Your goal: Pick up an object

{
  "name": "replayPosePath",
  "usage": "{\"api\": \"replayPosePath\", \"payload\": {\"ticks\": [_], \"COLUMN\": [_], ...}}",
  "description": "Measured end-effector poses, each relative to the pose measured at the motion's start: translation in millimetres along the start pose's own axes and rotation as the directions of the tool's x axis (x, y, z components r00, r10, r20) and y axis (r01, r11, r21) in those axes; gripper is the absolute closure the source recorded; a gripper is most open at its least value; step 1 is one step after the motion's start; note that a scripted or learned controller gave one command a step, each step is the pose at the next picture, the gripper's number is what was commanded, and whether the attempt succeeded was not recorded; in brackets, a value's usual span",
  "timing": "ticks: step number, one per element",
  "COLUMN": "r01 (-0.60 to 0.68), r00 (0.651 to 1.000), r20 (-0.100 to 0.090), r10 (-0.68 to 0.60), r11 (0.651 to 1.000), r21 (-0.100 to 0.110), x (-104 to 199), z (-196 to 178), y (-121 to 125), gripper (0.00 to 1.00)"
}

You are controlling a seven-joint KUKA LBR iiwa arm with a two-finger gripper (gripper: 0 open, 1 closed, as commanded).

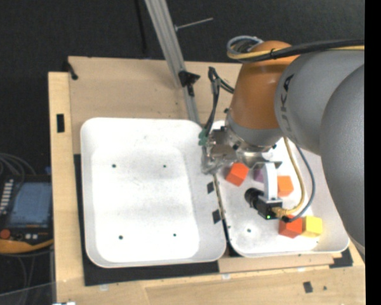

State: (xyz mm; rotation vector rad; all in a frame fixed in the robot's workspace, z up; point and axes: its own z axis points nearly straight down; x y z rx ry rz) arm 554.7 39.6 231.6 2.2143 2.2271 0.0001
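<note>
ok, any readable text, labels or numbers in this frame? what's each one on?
"KU": dark letters running down the grey arm housing, cut off by the orange band; the rest cannot be read.
Handheld screen device left of the bench: display glows blue, any text too blurred to read.
Nothing else legible.

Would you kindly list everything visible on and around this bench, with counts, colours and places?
Bins: 2, white, side by side on the bench; left bin, right bin.
Orange blocks: 3, right bin; one near the gripper, one further right, one at the front.
Yellow block: 1, right bin, beside the front orange block.
Purple object: 1, right bin, partly hidden under the arm.
Bench: 1, tan wood.
Metal pole: 1, grey, slanting behind the bins.
Arm: 1, grey with orange band, over the right bin.
Gripper: 1, at the right bin's left edge.
</note>
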Motion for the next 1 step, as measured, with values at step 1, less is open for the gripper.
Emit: {"api": "replayPosePath", "payload": {"ticks": [1], "r01": [0.003], "r00": [1.0], "r20": [-0.003], "r10": [-0.003], "r11": [1.0], "r21": [-0.001], "x": [57.4], "z": [-10.2], "y": [11.2], "gripper": [1.0]}}
